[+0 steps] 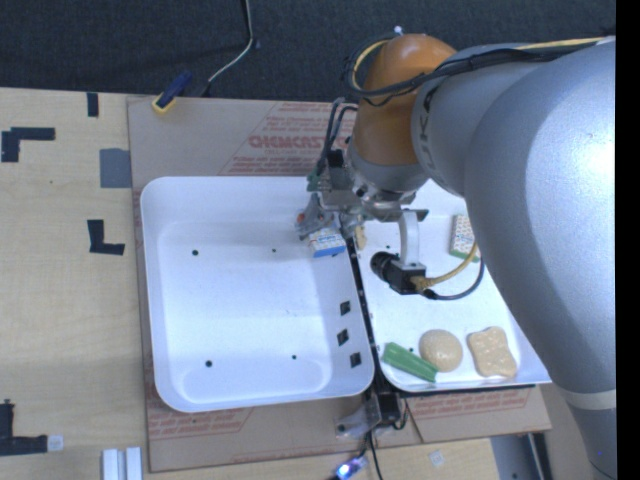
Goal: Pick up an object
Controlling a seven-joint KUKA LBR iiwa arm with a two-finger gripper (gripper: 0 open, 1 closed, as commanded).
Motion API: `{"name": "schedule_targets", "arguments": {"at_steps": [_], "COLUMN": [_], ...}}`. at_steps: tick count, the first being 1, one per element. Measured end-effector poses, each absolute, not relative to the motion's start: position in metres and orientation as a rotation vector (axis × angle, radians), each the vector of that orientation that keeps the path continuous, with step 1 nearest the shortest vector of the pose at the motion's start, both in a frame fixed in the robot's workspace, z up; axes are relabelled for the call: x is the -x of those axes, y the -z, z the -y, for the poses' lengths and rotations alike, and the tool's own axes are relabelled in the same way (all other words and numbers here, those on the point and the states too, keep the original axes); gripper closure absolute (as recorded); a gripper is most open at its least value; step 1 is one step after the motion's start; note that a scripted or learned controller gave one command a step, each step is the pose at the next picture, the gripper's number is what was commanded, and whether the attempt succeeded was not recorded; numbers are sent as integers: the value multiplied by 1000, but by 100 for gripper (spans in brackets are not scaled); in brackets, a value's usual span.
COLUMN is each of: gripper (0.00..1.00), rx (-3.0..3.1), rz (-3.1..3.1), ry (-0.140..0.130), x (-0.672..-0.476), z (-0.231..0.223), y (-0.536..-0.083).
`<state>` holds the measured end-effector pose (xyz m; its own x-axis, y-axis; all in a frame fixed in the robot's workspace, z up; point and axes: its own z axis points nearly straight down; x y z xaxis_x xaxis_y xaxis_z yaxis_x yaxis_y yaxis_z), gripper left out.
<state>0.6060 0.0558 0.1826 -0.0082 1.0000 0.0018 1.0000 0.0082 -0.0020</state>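
The arm's bulk is hiding much of the right bin [405,378]. The jaws [325,230] are hanging over the left bin's [160,268] right wall, seeming to pinch a small blue-and-white object [327,244] (its shape and axis are hard to make out). A green stick [410,361], round biscuit [440,349] and tan block [492,352] are lying in the right bin.

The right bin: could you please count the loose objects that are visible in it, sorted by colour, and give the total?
Green: 1, the green oblong block at the near edge of the right white bin.
Tan: 2, the round tan lump and the tan biscuit-shaped piece.
Pale, dotted: 1, the flat card-like piece, partly hidden by the arm.
Total: 4
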Motion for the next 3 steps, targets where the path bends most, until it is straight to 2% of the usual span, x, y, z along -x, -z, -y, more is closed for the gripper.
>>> {"name": "schedule_targets", "arguments": {"at_steps": [1,2,3], "gripper": [100,100,100], "rx": [2213,2213,2213], "rz": [2224,2223,2221], "ry": [-1,-8,-11], "x": [-546,-547,-519], "z": [-87,-85,-121], "y": [-226,-233,-172]}}
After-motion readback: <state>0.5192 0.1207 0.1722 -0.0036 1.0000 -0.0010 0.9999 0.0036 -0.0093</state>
